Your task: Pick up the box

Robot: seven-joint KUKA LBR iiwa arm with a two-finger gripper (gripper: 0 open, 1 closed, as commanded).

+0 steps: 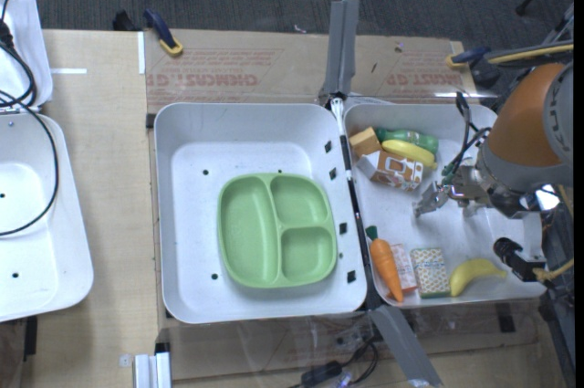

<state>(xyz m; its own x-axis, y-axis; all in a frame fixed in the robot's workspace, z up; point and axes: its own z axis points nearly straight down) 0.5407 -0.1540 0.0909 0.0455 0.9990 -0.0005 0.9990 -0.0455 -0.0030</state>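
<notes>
Over right white bin (pixel 511 290), the arm's hand (pixel 436 197) hangs low w/ metal fingers slightly apart, gripping nothing. Small white-and-orange carton box (pixel 395 169) lies just left of and above the fingertips, close but not touching, tilted, near bin's top-left corner. Beside it: tan block (pixel 364 141), yellow-green packet (pixel 410 146). Near bin's front edge: orange carrot (pixel 385 264), patterned flat packet (pixel 428 270), yellow banana (pixel 473 273). Left white bin (pixel 182 222) on worktop (pixel 100 103) holds green divided plastic plate (pixel 277 230), well apart from hand.
</notes>
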